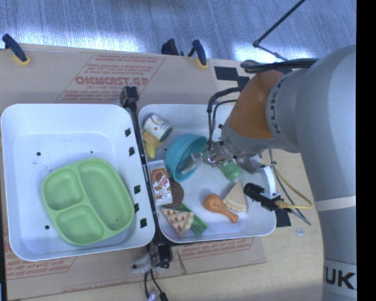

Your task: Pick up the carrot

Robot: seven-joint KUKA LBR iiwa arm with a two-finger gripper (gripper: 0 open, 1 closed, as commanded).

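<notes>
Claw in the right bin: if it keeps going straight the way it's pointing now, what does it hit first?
Most likely the teal bowl. The claw points toward the view's left and sits right at the bowl's rim, so the bowl comes first, not the carrot. Height is hard to judge from one slanted view.

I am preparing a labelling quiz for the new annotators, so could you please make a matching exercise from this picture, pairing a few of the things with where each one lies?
Things:
1. light green three-compartment plastic plate
2. teal plastic bowl
3. toy pizza slice
4. orange toy drumstick

Places:
A. right bin, front edge near the divider
B. left bin
C. right bin, middle, tipped on its side
D. right bin, front right part, beside a pale wedge-shaped toy

Pairs: 1-B, 2-C, 3-A, 4-D
</notes>
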